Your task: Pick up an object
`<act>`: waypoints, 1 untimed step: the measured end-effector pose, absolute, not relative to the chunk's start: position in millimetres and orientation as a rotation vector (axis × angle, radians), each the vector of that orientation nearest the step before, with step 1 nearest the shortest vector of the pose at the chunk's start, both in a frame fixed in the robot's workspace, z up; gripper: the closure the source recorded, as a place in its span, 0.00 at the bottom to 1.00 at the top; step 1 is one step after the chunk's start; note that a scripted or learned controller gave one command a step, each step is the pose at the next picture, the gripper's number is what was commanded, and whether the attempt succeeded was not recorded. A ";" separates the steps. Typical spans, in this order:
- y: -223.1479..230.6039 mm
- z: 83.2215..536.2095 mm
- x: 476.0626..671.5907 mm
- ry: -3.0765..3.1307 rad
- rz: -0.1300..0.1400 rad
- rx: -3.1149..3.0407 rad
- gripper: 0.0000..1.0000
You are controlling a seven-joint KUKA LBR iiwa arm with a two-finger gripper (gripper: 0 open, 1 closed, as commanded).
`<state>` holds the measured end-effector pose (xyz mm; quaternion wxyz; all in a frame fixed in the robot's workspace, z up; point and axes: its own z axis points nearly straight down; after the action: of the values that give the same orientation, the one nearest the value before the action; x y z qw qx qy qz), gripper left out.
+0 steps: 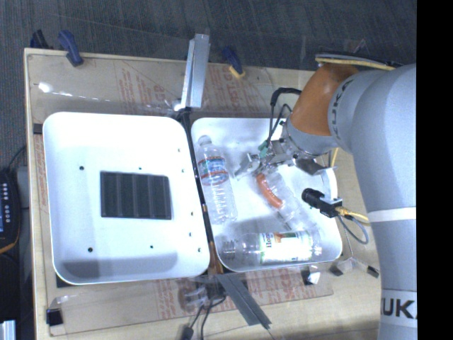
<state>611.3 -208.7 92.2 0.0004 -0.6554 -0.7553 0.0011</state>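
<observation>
Bottles crowd the right bin [325, 257], which is why my arm [368, 119] reaches over that one and not the left bin [71, 190], where I see no loose thing, just a dark slatted panel [135, 195] at its centre. My pincer [263, 159] sits low near the middle of the right bin, toward its twelve o'clock side. Whether it is released or clenched I cannot tell; the metal parts blur together from this height.

Just below the pincer, toward five o'clock, lies a clear bottle with an orange patch [272, 192], slanted on the bin floor. It looks the nearest candidate, and I judge it to be what I am lining up on, though I cannot tell whether I touch it. At nine o'clock from me a clear water bottle [216, 181] lies lengthwise just beside the wall that divides the two bins; that wall would likely get in the way of a grasp. Along the six o'clock wall a third bottle with a green and white label [279, 246] lies on its side, again close to a rim.

A black cable fitting [322, 202] juts out at three o'clock, near the bin's edge. Clamps [71, 48] hold the board on the table [106, 76] steady, so the bins do not slide when I press down. Round, slick bottles may roll out from a shallow grip.
</observation>
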 end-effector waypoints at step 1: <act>-193.5 109.5 584.2 -2.434 0.002 -1.981 0.00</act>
<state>584.2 -193.5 109.5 0.0018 -0.6313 -0.7755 0.0008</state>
